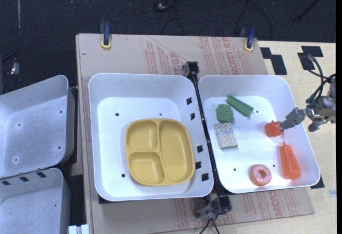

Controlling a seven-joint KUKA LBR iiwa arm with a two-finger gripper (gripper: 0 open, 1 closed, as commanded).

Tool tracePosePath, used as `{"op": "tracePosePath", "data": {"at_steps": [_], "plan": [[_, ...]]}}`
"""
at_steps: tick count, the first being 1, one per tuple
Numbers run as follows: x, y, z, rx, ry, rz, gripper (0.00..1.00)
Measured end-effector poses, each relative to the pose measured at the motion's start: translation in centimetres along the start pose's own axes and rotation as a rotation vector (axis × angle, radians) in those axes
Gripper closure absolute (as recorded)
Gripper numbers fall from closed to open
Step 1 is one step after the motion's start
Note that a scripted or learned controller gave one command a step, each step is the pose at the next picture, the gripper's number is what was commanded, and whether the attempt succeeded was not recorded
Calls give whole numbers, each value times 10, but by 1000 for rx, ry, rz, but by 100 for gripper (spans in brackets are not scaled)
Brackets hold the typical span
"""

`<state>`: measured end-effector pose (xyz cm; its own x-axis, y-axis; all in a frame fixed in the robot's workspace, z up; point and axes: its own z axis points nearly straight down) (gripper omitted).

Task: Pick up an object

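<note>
The right bin (251, 86) holds several objects. A green stick (239, 105) lies at the back, with a green bumpy ball (225, 114) and a patterned block (226, 135) near the left wall. A small red piece (272, 129) sits toward the right wall, an orange bottle shape (289, 161) lies below it, and a pink donut (261, 174) rests at the front. My gripper (302, 121) hangs over the bin's right rim, open, with nothing between its fingers. One finger (292, 119) points at the red piece and ends just beside it.
The left bin (107, 94) holds a yellow divided plate (159, 151). A black divider (202, 126) runs between the two bins. White panels (32, 121) lie off the bench at the left. Cables hang near the arm at the right edge.
</note>
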<state>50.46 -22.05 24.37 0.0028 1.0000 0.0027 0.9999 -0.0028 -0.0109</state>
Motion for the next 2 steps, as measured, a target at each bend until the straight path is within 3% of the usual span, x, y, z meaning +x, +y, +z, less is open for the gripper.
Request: {"op": "tracePosePath", "data": {"at_steps": [1,2], "plan": [[1,3,-5,-10,-3,-4,0],[-1,3,38,-7,-2,-2,0]]}}
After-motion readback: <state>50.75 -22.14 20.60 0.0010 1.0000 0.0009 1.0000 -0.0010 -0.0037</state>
